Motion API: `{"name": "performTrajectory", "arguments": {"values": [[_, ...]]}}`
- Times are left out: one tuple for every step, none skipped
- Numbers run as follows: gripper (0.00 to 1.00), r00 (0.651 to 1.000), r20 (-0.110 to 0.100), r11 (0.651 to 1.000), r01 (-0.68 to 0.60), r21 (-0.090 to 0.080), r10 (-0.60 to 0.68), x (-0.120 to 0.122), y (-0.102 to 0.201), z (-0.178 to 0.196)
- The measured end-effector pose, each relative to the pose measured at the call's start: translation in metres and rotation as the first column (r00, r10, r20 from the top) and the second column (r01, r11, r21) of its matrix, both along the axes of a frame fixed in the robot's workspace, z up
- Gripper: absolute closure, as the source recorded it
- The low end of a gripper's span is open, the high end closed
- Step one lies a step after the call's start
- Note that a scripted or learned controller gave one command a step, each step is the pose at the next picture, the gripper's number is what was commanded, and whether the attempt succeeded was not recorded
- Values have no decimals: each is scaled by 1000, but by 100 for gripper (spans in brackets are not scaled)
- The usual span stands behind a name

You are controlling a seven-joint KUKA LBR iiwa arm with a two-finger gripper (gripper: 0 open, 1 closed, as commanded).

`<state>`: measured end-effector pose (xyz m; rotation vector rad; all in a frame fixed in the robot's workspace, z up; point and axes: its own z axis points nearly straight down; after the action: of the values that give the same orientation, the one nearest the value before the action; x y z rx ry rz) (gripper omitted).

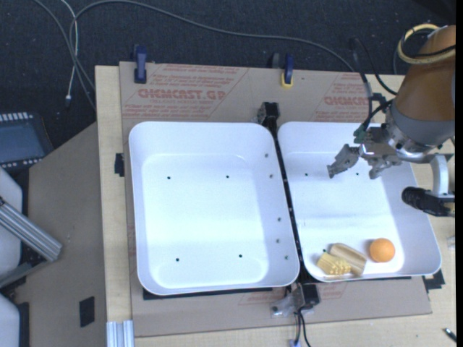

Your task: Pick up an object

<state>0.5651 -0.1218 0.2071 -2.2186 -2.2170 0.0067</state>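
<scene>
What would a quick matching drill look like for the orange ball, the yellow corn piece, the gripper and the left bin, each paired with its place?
Things:
1. orange ball
2. yellow corn piece
3. gripper
4. left bin

Places:
A. above the right bin's far part
B. right bin's near edge, furthest left of the items
C. beside the right bin
D. right bin's near right corner

Pairs: 1-D, 2-B, 3-A, 4-C

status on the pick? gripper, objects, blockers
Gripper open, holding nothing, above right bin far end. Orange ball, tan block, yellow corn piece at near edge. Nothing in between.
</scene>
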Motion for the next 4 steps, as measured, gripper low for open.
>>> {"name": "performTrajectory", "arguments": {"values": [[0,1000,7,1000,-1,-1,1,2,0,4],[0,1000,1,1000,-1,0,1,1,4,-58],[0,1000,3,1000,-1,0,1,-1,7,-101],[0,1000,5,1000,-1,0,1,-1,8,-120]]}}
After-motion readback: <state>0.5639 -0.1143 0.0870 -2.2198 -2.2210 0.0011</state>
